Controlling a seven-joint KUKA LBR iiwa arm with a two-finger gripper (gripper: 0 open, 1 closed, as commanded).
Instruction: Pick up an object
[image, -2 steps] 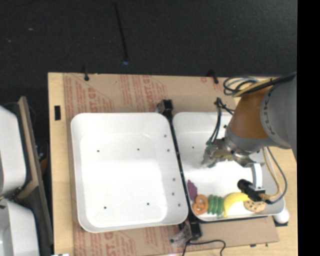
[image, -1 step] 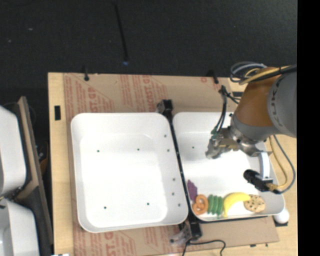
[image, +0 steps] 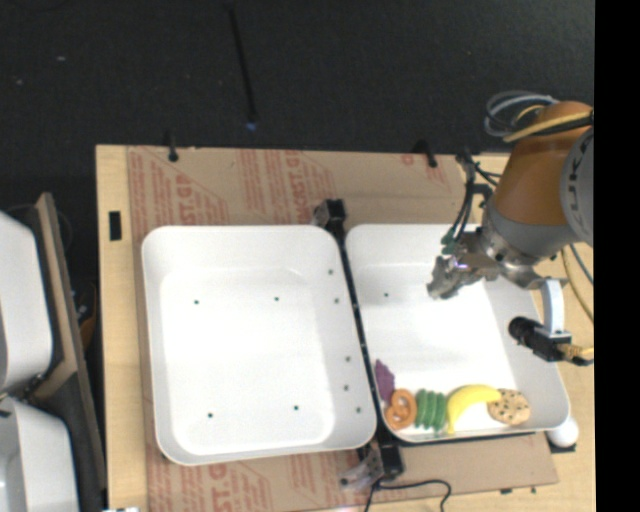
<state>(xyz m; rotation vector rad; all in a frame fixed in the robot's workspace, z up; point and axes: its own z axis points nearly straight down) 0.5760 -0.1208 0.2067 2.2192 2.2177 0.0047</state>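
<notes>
From the overhead camera, I am hanging my gripper (image: 447, 277) over the right bin (image: 420, 340), well apart from the objects; whether it is released or clenched, I cannot tell. Five objects are lying in a row along the near wall: one purple piece (image: 384, 377), one pretzel (image: 400, 408), one green piece (image: 432, 409), one banana (image: 472, 399) lying lengthwise left to right, and one cookie (image: 510, 407). The left bin (image: 245, 340) is sitting alongside.
</notes>
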